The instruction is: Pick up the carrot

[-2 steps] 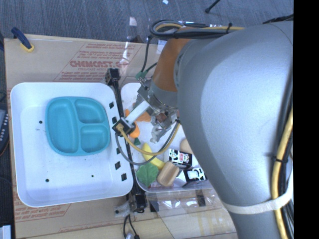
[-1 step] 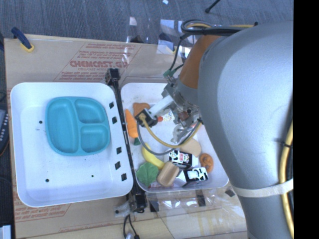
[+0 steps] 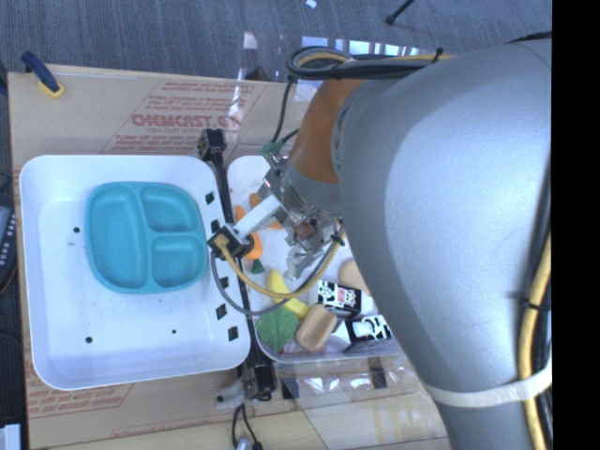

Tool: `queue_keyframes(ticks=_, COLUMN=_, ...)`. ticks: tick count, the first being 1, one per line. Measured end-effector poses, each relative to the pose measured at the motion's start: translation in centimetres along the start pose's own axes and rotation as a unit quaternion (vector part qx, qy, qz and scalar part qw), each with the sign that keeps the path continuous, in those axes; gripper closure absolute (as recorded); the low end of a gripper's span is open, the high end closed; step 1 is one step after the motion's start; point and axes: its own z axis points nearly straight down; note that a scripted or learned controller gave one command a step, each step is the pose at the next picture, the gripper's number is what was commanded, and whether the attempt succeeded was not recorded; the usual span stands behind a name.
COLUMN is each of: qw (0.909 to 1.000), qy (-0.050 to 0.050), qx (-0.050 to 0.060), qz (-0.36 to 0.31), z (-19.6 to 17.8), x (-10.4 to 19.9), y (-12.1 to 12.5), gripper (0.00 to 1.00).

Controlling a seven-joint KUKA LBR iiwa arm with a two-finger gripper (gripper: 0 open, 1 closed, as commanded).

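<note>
Grey arm's 2-finger gripper point(image 3: 302, 251) low in the right white bin point(image 3: 246, 169)
Its grip cannot be told; small orange carrot point(image 3: 251, 246) lies just beside it.

One fixed camera looks down at a slant on the desk point(image 3: 141, 101) and both bins, the arm point(image 3: 450, 204) looming close from the right.

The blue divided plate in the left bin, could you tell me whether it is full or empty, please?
Empty: the blue divided plate lies flat in the left bin, and all three compartments show only bare blue surface.
</note>
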Motion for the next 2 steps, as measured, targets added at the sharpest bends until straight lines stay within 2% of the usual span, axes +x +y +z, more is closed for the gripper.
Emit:
queue_keyframes(ticks=1, qw=0.9979, qy=0.000, qx=-0.003, qz=0.064, z=-0.1, x=1.3, y=4.0, gripper=0.00)
queue_keyframes(ticks=2, qw=0.9950, qy=-0.002, qx=-0.002, qz=0.100, z=0.0, x=0.0, y=-0.1, gripper=0.00)
